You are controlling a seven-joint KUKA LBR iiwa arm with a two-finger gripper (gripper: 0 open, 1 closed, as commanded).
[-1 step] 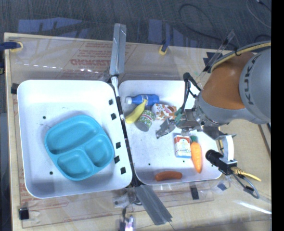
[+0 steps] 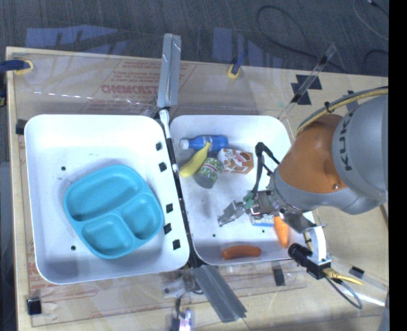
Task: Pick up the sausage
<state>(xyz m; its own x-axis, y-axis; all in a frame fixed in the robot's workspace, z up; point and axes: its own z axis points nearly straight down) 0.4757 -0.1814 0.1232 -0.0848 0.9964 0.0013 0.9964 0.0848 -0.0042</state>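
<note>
The sausage [image 2: 241, 252], a reddish-brown link, lies flat near the front wall of the right bin [image 2: 279, 126]. My gripper [image 2: 228, 214] hovers in the middle of that bin, up and a little left of the sausage and apart from it. Its fingers are open with nothing between them. The grey arm with its orange band reaches in from the right.
A carrot [image 2: 281, 231] lies just right of the sausage, partly under the wrist. A blue bottle [image 2: 205, 143], a banana [image 2: 194, 162], a can [image 2: 207, 173] and a red-and-white packet [image 2: 236, 161] crowd the bin's back. A blue divided plate [image 2: 114, 210] sits in the left bin.
</note>
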